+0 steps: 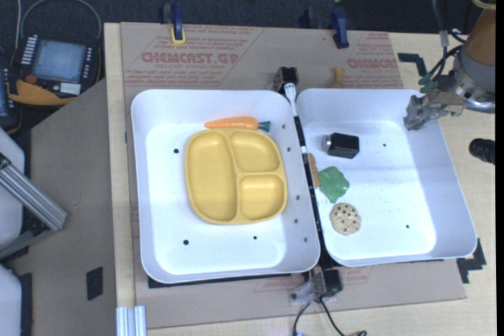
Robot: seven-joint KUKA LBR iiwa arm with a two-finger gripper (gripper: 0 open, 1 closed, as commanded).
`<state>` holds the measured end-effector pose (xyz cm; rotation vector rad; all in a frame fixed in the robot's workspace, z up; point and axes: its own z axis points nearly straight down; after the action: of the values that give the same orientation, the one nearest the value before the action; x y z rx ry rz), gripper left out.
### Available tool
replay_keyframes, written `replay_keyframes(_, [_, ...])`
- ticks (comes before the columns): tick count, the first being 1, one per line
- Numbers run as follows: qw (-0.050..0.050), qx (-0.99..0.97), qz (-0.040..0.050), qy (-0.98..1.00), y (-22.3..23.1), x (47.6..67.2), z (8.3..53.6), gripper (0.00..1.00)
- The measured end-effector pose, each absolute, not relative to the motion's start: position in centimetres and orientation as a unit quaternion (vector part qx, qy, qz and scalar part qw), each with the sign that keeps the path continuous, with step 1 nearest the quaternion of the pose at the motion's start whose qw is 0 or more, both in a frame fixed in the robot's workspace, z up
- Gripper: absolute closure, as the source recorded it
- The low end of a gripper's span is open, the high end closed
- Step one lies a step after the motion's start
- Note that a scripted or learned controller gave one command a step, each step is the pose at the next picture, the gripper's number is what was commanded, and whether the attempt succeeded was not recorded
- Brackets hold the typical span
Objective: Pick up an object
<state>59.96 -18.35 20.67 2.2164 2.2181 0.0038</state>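
The hand [417,111] hangs over the far right rim of the right bin [441,193]. It is small and partly blurred, so I cannot tell how it is set, and nothing is visibly held in it.

Every object lies to the hand's left. Nearest is a small black block [343,143] on the right bin's floor, left of the hand and slightly nearer the camera. Further toward the camera, close to that bin's left wall, a green piece [334,182] lies with a speckled cookie [345,218] just beside it on the near side; the two are close, perhaps touching.

Well apart from the hand, in the left bin [157,193], sits a yellow divided plate [235,175]. An orange carrot [234,123] lies along the plate's far edge, right against it.

Both bins rest on a cardboard-covered surface [118,169].
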Motion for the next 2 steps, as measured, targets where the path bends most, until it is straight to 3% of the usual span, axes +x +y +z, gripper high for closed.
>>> replay_keyframes(2, [0.003, 0.707, 0.0013, 0.707, -18.2, 60.1, 28.7, 1.00])
